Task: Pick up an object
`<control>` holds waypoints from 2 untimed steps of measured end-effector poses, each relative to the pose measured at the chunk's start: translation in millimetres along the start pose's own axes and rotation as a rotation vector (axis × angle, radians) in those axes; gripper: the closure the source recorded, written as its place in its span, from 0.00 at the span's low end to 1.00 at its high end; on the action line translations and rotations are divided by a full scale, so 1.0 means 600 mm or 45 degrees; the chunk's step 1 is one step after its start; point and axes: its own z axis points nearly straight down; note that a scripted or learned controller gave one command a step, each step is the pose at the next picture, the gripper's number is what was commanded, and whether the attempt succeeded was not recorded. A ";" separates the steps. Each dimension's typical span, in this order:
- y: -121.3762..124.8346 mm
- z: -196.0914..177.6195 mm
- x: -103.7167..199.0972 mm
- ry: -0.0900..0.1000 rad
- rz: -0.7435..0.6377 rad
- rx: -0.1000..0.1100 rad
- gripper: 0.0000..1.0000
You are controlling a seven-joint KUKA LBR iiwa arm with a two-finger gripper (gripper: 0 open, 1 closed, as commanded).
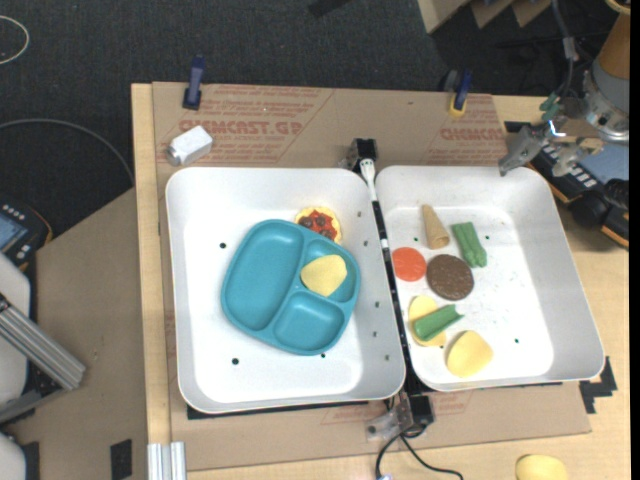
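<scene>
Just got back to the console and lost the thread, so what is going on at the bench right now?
The arm is parked off the upper right corner of the right bin, with its tool over the bin's rim and nothing visibly in it. The right bin holds a brown disc, an orange disc, a tan cone, two green pieces and some yellow ones. In the left bin, a blue divided tray carries one yellow piece. No pick looks under way.

Two white bins (200, 368), one blue tray (262, 290).

Small food pieces (449, 277) in right bin (560, 268)
</scene>
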 end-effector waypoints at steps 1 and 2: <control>-0.040 -0.197 0.110 -0.001 -0.008 -0.015 0.00; -0.077 -0.414 0.115 -0.003 -0.002 -0.010 0.00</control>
